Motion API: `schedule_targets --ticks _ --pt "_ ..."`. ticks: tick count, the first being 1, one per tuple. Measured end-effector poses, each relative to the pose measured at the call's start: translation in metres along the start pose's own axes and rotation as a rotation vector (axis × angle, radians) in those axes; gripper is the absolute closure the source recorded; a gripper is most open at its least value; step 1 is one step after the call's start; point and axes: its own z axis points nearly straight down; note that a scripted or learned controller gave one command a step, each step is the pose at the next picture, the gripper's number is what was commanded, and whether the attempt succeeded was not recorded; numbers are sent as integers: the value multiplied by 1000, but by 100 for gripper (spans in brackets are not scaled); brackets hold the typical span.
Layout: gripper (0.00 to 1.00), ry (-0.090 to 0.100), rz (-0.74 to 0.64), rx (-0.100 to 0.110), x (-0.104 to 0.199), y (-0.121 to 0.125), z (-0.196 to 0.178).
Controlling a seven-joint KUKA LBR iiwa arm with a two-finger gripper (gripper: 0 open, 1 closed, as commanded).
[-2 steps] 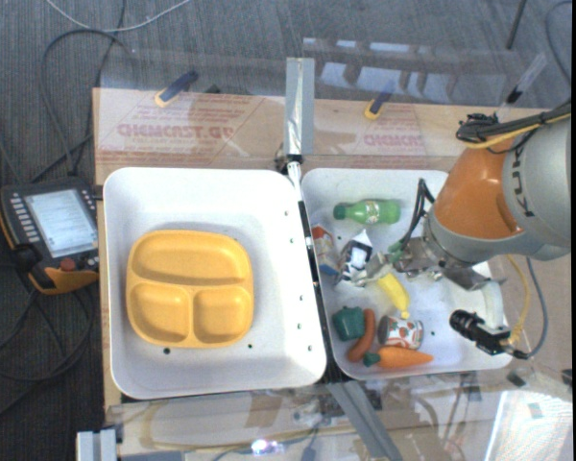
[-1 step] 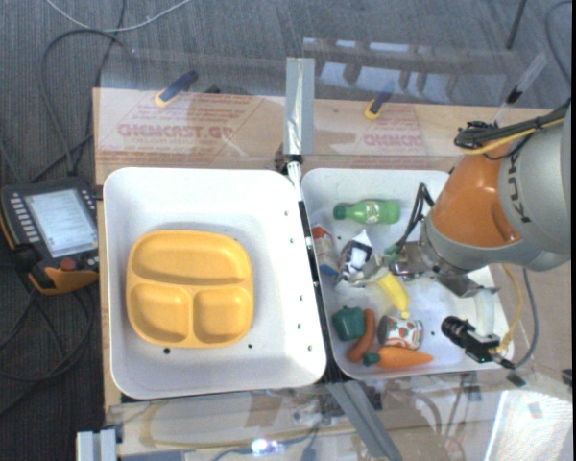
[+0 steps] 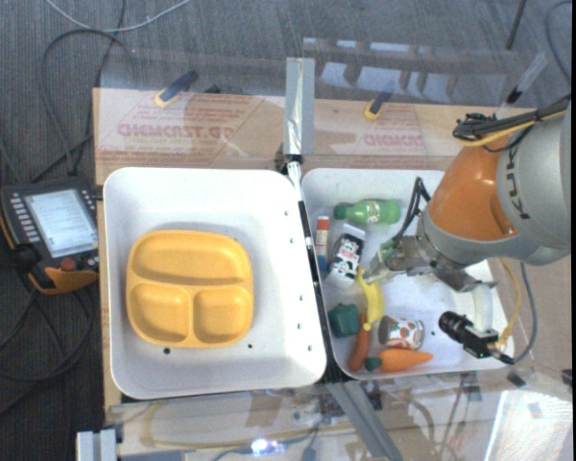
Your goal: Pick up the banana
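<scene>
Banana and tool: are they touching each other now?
Cannot tell. In the camera view the tool sits at the banana's upper end, hiding any contact or gap.

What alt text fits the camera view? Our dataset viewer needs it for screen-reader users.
A grey-and-orange arm's gripper hangs over the right bin, beside a banana lying among a green bottle, carrot and other small items. The left bin holds a yellow divided tray.

The banana point(image 3: 372, 299) lies in the right bin point(image 3: 319, 349), tray point(image 3: 189, 287) in the left bin point(image 3: 202, 184).
</scene>
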Motion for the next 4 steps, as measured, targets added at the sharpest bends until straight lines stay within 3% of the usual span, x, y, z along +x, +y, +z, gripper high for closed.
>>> schedule_targets --ticks 1,2,3,4 --pt "0 2 0 5 1 -1 2" --pt "0 -9 -56 37 4 -15 30" --pt "100 -8 -56 36 5 -14 21" --pt "100 -5 -103 52 54 45 -60"
